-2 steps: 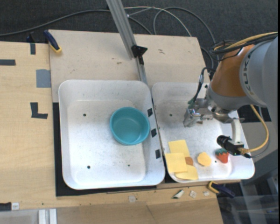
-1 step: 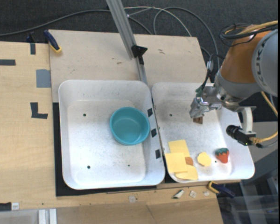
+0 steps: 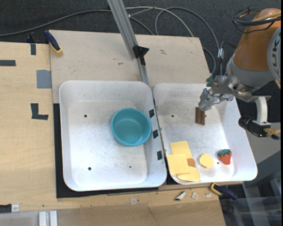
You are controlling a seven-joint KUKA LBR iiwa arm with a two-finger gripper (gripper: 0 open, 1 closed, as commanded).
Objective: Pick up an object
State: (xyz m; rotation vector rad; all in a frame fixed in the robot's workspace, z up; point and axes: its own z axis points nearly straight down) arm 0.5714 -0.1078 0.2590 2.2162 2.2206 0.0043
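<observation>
A small brown block point(image 3: 200, 116) is seen in the right bin point(image 3: 240, 140), in its far half, standing roughly upright with its long axis running near-to-far in the view. It lies just below and slightly to the left of the gripper point(image 3: 206, 102), whose tip is shown close above the block's far end; whether contact has been made cannot be told. The state of the jaws cannot be told either, since the tip is small and dark against the bin floor, and no object is seen between them. The block is judged to be the likeliest target, as it is the nearest thing to the tip. A short descent toward the near left would be called for, with the jaws set across the block's narrow width.

Well apart from the block, along the near edge of the same bin, yellow flat pieces point(image 3: 181, 161), a small yellow round piece point(image 3: 206, 161) and a red strawberry-like toy point(image 3: 224, 156) are grouped. In the left bin point(image 3: 75, 126) a teal bowl point(image 3: 130, 126) is shown, far from the arm's reach line. Both bins rest on the table point(image 3: 19, 140).
</observation>
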